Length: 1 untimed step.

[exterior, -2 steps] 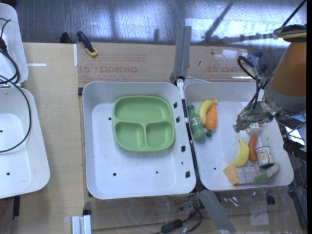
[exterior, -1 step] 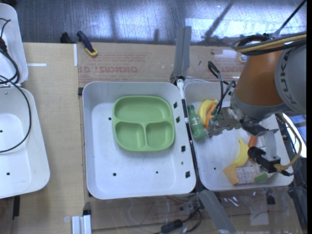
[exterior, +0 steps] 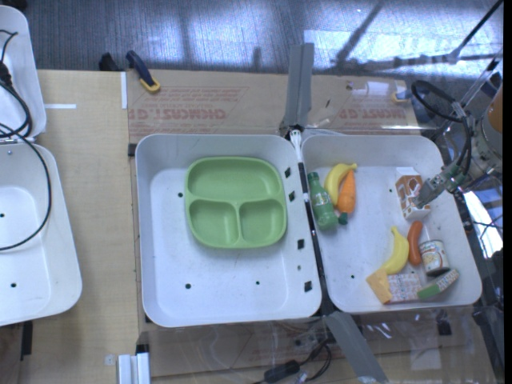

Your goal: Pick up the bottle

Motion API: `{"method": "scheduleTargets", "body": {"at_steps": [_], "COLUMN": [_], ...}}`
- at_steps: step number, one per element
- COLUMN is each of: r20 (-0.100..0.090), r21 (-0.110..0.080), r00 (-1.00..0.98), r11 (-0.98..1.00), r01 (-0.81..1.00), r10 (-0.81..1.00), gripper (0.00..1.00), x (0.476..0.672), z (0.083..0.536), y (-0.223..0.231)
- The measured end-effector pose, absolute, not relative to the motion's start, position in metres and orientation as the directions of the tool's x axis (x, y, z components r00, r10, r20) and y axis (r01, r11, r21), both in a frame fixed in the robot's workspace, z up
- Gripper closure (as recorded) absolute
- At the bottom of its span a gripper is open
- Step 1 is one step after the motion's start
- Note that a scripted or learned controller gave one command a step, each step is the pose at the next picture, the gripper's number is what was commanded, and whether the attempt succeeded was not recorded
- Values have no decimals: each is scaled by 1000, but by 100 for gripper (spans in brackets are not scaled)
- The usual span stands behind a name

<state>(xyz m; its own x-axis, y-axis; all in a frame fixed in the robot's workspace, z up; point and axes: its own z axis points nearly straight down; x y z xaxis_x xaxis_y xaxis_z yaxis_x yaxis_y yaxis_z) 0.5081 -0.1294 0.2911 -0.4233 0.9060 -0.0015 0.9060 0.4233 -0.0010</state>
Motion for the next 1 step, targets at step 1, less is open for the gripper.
{"method": "scheduleTargets", "body": {"at_steps": [1], "r20": [-1], "r21": [-1], "r00": [-606], "r11": [606], "r01": [795], "r10": [795], "gripper": [100], "x": [530], "z": [304], "y": [22]}}
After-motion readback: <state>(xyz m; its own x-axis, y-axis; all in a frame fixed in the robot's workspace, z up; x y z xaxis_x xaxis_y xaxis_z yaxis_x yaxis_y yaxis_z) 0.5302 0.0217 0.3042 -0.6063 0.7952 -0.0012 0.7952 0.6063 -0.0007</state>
